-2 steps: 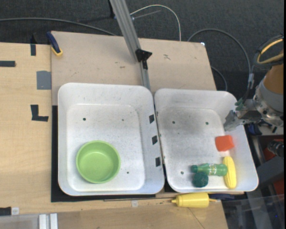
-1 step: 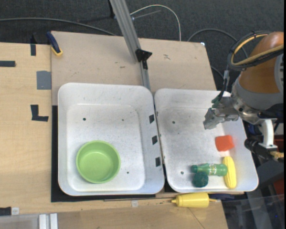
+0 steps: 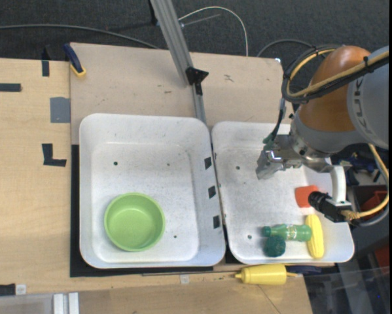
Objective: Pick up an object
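Hiding orange block (image 3: 305, 195) — arm (image 3: 333, 126) overhead

We see the gripper (image 3: 269, 167) hanging over the right bin (image 3: 238, 195), well apart from the objects near that bin's front edge: a green bottle (image 3: 285, 233), a yellow banana (image 3: 315, 235) touching it, and an orange block (image 3: 305, 195). Left of this bin, another bin (image 3: 143, 133) holds a green bowl (image 3: 134, 222).

Right bin (image 3: 238, 195) left half free, green bottle (image 3: 286, 232), banana (image 3: 315, 235) crowding corner
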`<state>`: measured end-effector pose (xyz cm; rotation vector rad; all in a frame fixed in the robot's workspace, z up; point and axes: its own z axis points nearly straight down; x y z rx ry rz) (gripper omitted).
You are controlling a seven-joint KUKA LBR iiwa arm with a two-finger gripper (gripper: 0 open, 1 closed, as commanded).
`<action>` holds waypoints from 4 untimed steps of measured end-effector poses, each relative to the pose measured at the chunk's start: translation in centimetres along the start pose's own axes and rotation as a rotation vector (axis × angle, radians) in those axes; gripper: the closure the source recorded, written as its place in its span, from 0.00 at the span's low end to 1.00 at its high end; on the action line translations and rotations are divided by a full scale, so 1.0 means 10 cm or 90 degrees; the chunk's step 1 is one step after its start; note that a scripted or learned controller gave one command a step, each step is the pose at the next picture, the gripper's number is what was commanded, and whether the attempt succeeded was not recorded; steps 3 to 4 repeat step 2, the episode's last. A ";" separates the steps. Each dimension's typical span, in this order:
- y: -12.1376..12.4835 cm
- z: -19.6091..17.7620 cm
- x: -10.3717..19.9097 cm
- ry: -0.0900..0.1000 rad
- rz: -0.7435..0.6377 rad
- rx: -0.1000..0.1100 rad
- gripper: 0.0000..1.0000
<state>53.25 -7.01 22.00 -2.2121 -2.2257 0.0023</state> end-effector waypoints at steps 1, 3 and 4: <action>0.13 -0.09 0.54 0.000 -0.001 -0.002 1.00; 0.21 -0.13 1.16 0.000 -0.002 -0.001 1.00; 0.21 -0.13 1.16 0.000 -0.002 -0.001 1.00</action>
